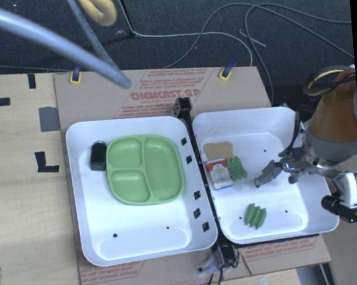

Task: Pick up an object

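In the right bin lie a tan card, a small red and white box with a green ridged piece against its right side, and a second green ridged piece nearer the front. My gripper hangs over the right half of this bin, right of the box and above the front green piece, with nothing visibly held. The grey and orange arm reaches in from the right.
The left bin holds a green divided plate and a small black block at its left. A black divider runs between the bins. Cables lie on the dark floor behind the bench.
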